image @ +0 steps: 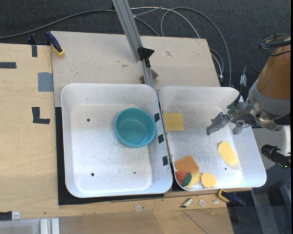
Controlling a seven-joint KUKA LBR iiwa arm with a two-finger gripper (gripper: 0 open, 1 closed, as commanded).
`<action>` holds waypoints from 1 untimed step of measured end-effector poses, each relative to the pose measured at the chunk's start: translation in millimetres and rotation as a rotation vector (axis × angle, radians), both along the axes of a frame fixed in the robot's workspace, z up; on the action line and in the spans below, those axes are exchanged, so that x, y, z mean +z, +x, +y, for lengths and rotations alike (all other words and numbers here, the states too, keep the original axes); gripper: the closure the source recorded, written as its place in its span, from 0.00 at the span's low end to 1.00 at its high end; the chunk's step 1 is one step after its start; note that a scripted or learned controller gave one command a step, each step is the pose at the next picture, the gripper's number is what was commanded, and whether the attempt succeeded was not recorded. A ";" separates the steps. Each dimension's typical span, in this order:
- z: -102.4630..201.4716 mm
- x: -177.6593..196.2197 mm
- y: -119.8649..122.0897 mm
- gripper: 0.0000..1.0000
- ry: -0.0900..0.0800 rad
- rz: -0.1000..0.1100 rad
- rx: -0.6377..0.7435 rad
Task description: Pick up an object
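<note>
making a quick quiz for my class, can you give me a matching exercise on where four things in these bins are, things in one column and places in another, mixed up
Things
1. blue bowl
2. yellow square
3. yellow oval piece
4. end effector

Places
A. right bin, close to the divider, upper part
B. above the right bin, reaching in from the right
C. left bin, near its middle
D. right bin, toward its right side, below the end effector in the view

Pairs: 1-C, 2-A, 3-D, 4-B
</note>
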State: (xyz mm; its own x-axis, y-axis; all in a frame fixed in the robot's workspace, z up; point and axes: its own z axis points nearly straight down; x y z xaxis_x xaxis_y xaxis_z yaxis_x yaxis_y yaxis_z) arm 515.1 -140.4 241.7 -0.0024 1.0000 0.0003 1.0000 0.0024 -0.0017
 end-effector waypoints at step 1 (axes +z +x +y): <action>-0.1 0.1 0.0 0.00 0.000 0.000 -0.001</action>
State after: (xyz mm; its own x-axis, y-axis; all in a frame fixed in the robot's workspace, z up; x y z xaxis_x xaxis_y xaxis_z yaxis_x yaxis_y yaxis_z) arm 515.1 -140.5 241.8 -0.0019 1.0000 0.0004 1.0000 0.0019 -0.0016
